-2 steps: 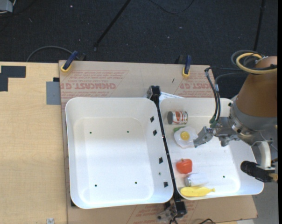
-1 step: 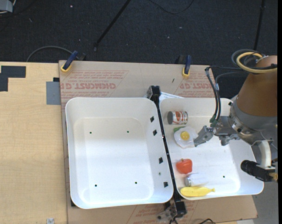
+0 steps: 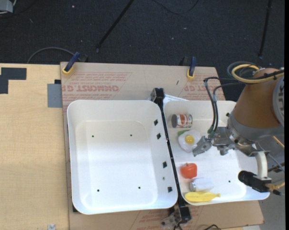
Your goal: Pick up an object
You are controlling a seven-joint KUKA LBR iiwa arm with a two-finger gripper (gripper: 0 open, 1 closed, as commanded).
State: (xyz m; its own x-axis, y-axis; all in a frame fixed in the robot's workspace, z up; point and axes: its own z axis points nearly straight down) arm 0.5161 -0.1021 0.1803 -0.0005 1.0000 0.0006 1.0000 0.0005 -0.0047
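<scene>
Wooden surface (image 3: 25, 143) bears two white bins; right bin (image 3: 230, 188) holds small can (image 3: 182, 120), red object (image 3: 188, 170), yellow banana-shaped toy (image 3: 202, 196). Gripper (image 3: 200, 148) above it, grip state unclear.

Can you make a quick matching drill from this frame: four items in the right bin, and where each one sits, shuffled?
Items:
1. can
2. red object
3. banana
4. hand

Places:
A. along the near rim of the right bin
B. near the far end of the bin, lying on its side
C. over the middle of the bin, beside a pale round object
D. close to the divider, between the pale round object and the banana

Pairs: 1-B, 2-D, 3-A, 4-C
</scene>
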